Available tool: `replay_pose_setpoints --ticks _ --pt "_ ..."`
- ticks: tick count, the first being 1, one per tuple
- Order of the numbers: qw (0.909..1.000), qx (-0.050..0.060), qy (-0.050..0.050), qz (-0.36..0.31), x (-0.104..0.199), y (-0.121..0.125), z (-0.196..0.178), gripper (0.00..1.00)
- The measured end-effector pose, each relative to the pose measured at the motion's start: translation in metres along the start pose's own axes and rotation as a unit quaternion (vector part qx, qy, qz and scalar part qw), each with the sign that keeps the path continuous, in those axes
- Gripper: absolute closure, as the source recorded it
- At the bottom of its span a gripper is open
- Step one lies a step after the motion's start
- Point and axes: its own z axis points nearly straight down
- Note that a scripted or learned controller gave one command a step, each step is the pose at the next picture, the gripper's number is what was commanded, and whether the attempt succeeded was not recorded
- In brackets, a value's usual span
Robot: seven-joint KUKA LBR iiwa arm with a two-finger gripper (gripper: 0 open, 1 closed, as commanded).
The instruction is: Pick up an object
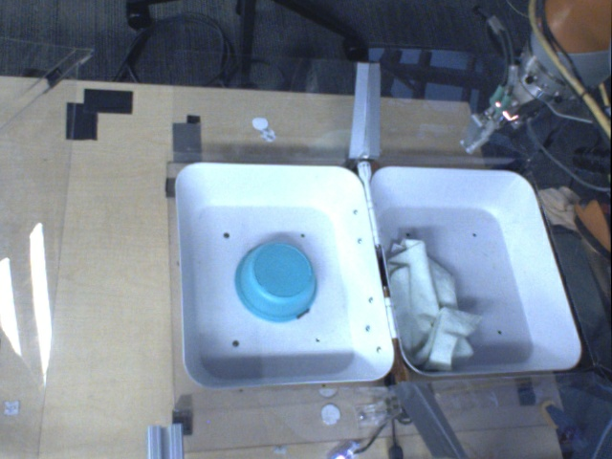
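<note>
While the claw point(492, 122) hangs above the desk's point(115, 256) far right corner, jaws too small to tell apart, nothing is picked: the blue bowl point(276, 281) sits mid left bin point(201, 352), the white cloth point(426, 314) in the right bin point(535, 256).

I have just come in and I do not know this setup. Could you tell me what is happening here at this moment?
A robot arm is set to pick up an object from two white bins. Its gripper is up at the far right, above the bench beyond the right bin, and not touching any object. A blue bowl lies upside down in the left bin. A crumpled white cloth lies in the right bin, against its left wall. Nothing is picked up yet.
</note>
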Motion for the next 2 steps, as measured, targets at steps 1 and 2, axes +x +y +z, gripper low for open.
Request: replay_pose_setpoints --ticks 1,2 --pt "0.9996 -0.001 -0.001 -0.03 0.033 0.017 -0.05 1.0" --pt "0.9971 -0.001 -0.001 -0.076 0.042 0.021 -0.065 1.0"
